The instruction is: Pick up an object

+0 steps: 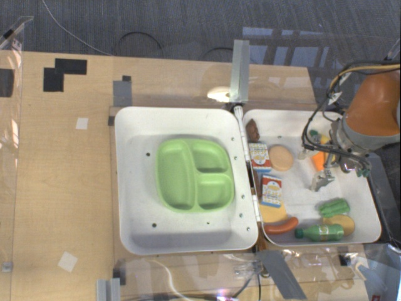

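Observation:
The right bin (pixel 376 221) holds the objects. Two small cartons (pixel 259 156) (pixel 270 190) lie along its left side, with a tan bun (pixel 282 158) beside the upper one. A red sausage (pixel 282 224), a green bottle (pixel 321 232), a green pickle-like piece (pixel 333 206) and a yellow piece (pixel 342 222) lie along the front. My gripper (pixel 323 181) hangs over bare bin floor right of the lower carton and above the green piece, touching none of them. An orange item (pixel 319 160) sits just behind it, partly hidden by the wrist.
The left bin (pixel 131 168) carries a green divided plate (pixel 193 174). A dark brown item (pixel 251 130) lies at the right bin's back left corner. A yellow slice (pixel 272 212) rests under the lower carton. Black cables (pixel 313 121) loop off the orange-banded wrist (pixel 373 111).

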Available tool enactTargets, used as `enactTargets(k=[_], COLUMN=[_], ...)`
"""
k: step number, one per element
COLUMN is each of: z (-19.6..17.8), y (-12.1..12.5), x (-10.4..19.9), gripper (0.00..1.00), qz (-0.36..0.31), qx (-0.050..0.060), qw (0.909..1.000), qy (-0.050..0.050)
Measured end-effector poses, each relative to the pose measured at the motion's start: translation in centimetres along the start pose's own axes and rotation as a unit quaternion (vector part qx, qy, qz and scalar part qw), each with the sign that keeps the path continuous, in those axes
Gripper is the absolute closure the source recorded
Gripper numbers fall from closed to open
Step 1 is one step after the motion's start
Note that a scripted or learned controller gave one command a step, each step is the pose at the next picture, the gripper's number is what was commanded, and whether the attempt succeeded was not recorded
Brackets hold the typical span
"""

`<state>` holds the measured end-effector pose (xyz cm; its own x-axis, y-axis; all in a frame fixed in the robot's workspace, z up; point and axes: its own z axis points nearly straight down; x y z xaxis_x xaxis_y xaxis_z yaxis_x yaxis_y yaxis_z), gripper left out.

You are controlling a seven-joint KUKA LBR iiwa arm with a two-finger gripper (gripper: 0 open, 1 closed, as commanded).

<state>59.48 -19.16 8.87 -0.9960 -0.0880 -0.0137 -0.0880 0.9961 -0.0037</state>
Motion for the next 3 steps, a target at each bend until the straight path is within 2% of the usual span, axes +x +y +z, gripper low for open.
enactTargets(k=[1,2,3], z=[0.0,-1.5,-15.5], y=[2.6,2.7,1.6], x=[-0.1,-0.6,-5.5], gripper=[0.00,1.00,1.00], qz=[0.006,0.003,0.106], qx=[0.000,0.002,0.001], qw=[1.0000,1.0000,0.9944], qy=[0.000,-0.008,-0.004])
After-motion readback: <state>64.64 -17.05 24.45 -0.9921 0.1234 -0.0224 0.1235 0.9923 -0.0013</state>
